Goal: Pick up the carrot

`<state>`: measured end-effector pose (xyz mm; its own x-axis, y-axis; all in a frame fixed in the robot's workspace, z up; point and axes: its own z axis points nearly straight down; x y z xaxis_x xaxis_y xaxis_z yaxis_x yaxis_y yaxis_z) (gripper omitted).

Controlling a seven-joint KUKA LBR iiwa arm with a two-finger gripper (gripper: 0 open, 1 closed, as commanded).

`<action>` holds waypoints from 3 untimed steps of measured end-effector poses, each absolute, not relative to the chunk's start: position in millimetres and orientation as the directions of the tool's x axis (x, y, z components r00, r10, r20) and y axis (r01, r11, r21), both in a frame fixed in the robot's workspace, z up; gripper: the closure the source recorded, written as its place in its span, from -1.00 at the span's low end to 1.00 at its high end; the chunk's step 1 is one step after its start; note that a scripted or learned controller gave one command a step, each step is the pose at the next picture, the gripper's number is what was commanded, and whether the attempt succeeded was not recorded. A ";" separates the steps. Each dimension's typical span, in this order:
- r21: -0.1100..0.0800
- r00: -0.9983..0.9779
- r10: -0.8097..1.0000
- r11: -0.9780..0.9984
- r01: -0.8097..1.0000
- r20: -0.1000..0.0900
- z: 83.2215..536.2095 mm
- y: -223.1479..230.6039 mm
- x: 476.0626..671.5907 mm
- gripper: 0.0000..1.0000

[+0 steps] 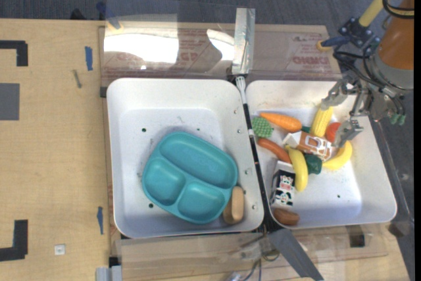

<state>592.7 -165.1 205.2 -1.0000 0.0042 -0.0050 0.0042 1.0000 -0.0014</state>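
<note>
The carrot [281, 121] is orange and tapered and lies near the back left of the right bin [375, 201], with a green piece [263, 129] at its left end. My gripper [342, 113] hangs over the right side of that bin, to the right of the carrot and apart from it. Its fingers [331, 97] stand open with nothing between them. A yellow corn cob [321, 122] lies just below and left of the gripper.
Crowded beside the carrot are an orange sausage-like piece [275, 149], a small box [309, 141], two bananas [299, 168], a cow-print carton [284, 187] and a brown sausage [285, 215]. The left bin [131, 108] holds a teal divided plate [191, 178] and a bread roll [234, 204].
</note>
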 end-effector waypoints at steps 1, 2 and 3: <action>-0.001 -0.995 -0.102 0.995 -0.102 -0.013 89.8 -95.3 611.1 -1.00; 0.001 -0.959 0.285 0.959 0.285 0.008 89.8 -94.0 642.5 -1.00; -0.002 -0.877 0.480 0.877 0.480 0.041 91.6 -88.3 655.4 -1.00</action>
